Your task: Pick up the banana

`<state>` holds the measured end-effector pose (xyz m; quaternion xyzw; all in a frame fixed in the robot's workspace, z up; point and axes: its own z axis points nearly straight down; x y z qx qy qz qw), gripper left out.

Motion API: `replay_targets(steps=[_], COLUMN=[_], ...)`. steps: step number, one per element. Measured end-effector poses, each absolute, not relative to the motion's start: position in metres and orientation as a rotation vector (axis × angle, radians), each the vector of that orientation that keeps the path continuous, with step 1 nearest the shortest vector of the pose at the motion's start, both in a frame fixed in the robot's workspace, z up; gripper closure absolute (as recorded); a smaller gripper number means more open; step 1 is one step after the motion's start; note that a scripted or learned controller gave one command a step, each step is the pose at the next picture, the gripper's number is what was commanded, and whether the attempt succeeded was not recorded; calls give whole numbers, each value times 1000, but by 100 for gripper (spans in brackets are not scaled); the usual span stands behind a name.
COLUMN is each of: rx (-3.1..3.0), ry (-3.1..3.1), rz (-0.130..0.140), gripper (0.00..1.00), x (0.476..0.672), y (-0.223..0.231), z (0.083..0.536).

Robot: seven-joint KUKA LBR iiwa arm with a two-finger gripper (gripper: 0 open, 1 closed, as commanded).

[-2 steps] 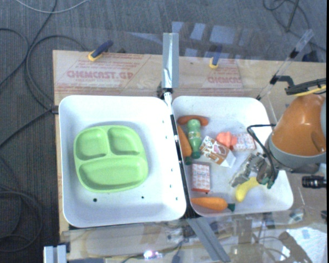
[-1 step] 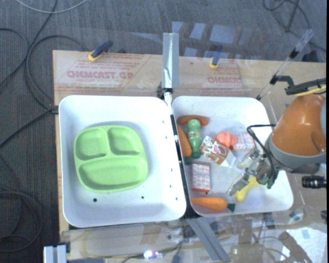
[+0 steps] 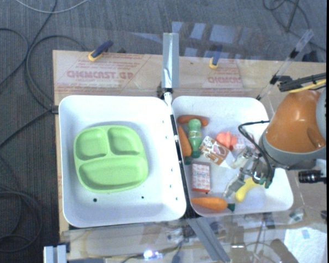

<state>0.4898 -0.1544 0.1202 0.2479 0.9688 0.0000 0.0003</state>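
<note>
Lime-green plastic catches the eye first: a divided plate with three compartments lies in the middle of the left bin, which carries nothing else I can see. Just across the shared wall, the right bin is crowded. A carrot lies along its left edge, a second orange carrot sits near the back left corner, and a green bottle stands between them. Toward the middle are a small printed packet and another flat packet, with a salmon-pink piece just behind. A third carrot rests against the front edge. Farther right, near the front right corner, the banana shows as a yellow piece directly under the gripper, which is down on top of it. The fingers seem to sit around it, but I cannot tell whether they are clamped. The grey arm with its orange band looms over the bin's right edge.
</note>
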Motion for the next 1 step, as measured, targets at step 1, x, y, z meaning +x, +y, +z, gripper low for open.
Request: replay_targets(steps=[1], rx=[738], ry=[3047], rz=[2], gripper=[0], x=[514], y=[-185], z=[89])
